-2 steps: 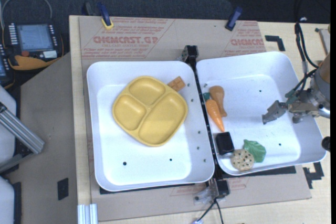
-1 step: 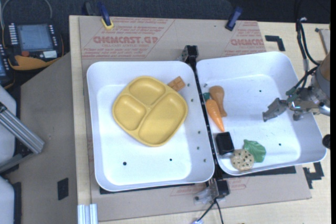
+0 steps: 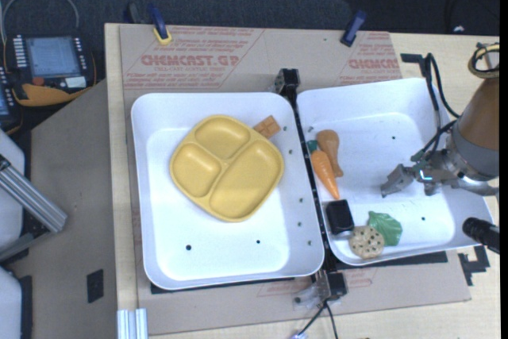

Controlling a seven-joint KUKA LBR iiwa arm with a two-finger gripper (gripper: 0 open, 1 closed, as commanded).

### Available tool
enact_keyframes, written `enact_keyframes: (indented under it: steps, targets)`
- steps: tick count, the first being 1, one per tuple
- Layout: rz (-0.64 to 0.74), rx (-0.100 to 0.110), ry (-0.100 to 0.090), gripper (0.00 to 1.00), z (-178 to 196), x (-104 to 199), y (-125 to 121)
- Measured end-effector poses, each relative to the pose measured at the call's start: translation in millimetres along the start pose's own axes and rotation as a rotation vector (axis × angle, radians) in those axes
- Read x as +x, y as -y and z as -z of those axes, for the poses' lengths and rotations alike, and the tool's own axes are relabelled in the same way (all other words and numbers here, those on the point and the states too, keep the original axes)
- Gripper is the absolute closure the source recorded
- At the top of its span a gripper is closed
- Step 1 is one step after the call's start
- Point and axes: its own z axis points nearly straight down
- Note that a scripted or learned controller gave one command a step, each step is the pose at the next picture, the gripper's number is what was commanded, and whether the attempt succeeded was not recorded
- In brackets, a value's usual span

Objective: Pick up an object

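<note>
The gripper hung over the right bin, its fingers spread wide with nothing between them. The likeliest target, a green object, lay near the gripper, toward the bin's front wall, touching a speckled cookie. A clean pick probably meant descending straight and closing on the green piece alone. A black block and a carrot lay beyond, toward the left bin and its yellow plate.

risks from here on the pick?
1. The gripper hovers over bare bin floor in the right bin, apart from every item; closing here would likely grab nothing.
2. The cookie, green piece and black block crowd together, so a grasp may nudge neighbours.
</note>
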Motion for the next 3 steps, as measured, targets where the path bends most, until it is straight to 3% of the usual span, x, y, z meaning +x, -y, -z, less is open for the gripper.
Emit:
enact_keyframes:
  steps: [1, 2, 3]
  targets:
    - [0.000, 0.002, -0.001, 0.00, -57, -8, -4]
    - [-0.002, 0.000, 0.000, 0.00, -77, -9, -5]
    - [0.000, -0.013, 0.000, 1.00, -63, -8, -9]
